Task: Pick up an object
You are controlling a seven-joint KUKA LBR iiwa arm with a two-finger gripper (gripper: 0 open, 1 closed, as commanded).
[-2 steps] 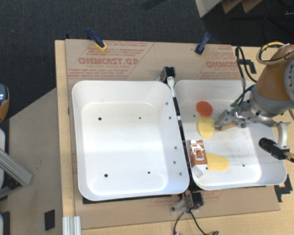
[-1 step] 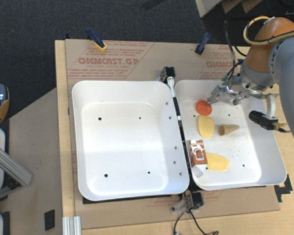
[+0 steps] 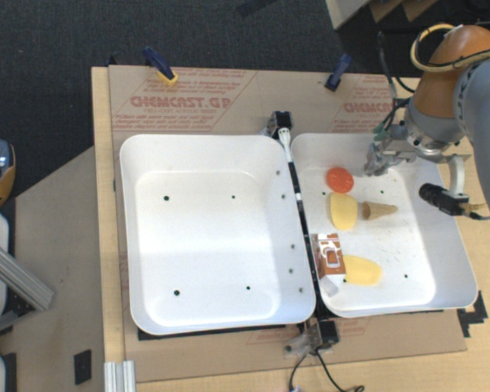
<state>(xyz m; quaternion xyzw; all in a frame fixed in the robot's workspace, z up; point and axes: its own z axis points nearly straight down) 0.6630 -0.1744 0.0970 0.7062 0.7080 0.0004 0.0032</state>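
Observation:
My gripper (image 3: 379,160) hangs over the far part of the right bin (image 3: 441,288), reaching in from the right. A round red-orange piece (image 3: 339,179) lies just left of it, a small gap apart. Nearer the front lie a pale yellow lump (image 3: 344,212) and a tan cone (image 3: 379,211) side by side. A brown and white packet (image 3: 330,254) rests against the bin's left wall. Beside it sits a second yellow piece (image 3: 363,270). I see nothing held by the gripper.
The left bin (image 3: 139,219) stands beside the right one, with a black divider strip (image 3: 298,207) between them. Both rest on a cardboard sheet (image 3: 188,96) held by blue clamps (image 3: 161,65) at the back edge.

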